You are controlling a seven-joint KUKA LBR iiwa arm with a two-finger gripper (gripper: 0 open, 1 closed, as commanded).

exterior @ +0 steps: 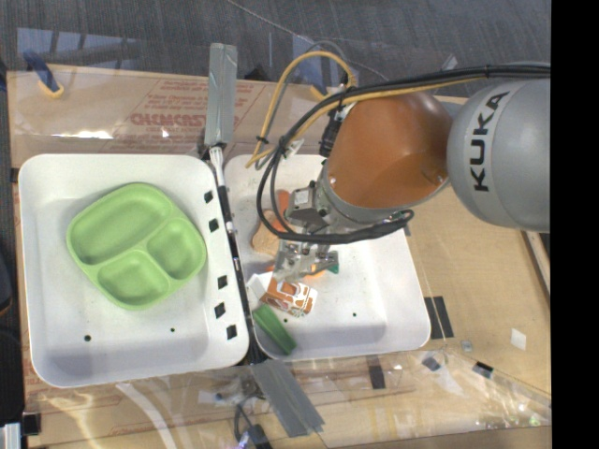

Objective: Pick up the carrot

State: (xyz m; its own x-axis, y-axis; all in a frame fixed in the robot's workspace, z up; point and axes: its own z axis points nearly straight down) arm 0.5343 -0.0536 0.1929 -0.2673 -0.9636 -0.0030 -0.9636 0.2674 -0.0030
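The carrot [280,201] is an orange piece lying in the right bin [374,321], near its left wall; its lower part is hidden under the arm's wrist. My gripper [304,262] hangs low over the middle of this bin, just below and right of that piece. A small orange bit [328,270] shows at the gripper's right side; whether it belongs to the carrot is unclear. The orange band and grey body of the arm [393,157] cover the bin's back right.
A tan item [264,242] lies left of the gripper. An orange-and-white packet [291,296] and a green object [274,328] sit toward the right bin's front left corner. The left bin [47,344] holds a green divided plate [137,243].
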